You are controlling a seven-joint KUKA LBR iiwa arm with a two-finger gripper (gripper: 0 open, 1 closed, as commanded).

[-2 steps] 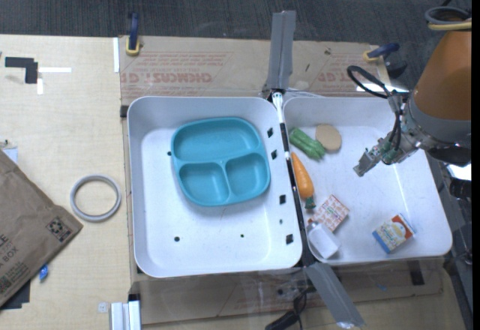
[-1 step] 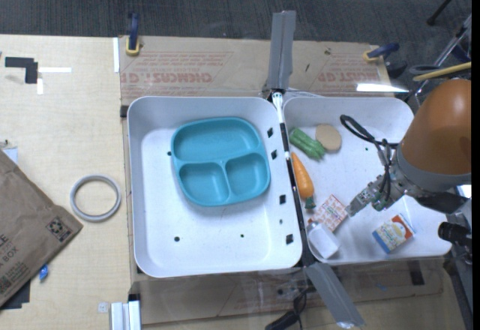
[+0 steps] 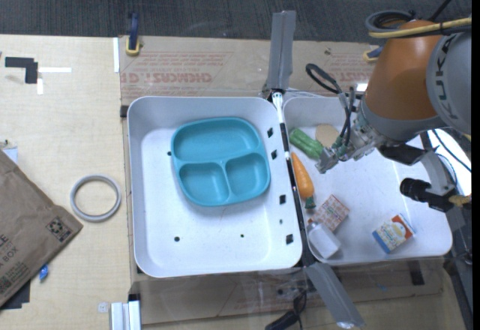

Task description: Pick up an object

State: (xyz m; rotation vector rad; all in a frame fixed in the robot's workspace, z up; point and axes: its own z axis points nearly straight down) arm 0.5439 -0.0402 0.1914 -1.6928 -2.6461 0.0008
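The two-finger gripper (image 3: 328,161) hangs low over the right-hand shallow white bin (image 3: 420,250), near its upper left part; its jaws are too small and dark against the bin floor for me to tell whether they are spread or closed, and nothing shows between them. Just left of the gripper, nearly touching it, lies a green cylinder-shaped toy vegetable (image 3: 306,143). Below that and below-left of the gripper, a slim orange toy carrot (image 3: 302,175) lies along the bin's left wall. Further down from the gripper sits a small speckled pink and tan packet (image 3: 331,213), with a rounded white cup-like piece (image 3: 324,242) beneath it at the bin's lower left corner. Well to the gripper's lower right rests a small white carton with blue and orange print (image 3: 393,233). Far left of the gripper, in the left-hand white bin (image 3: 150,246), a turquoise plastic plate with three compartments (image 3: 220,161) lies flat.
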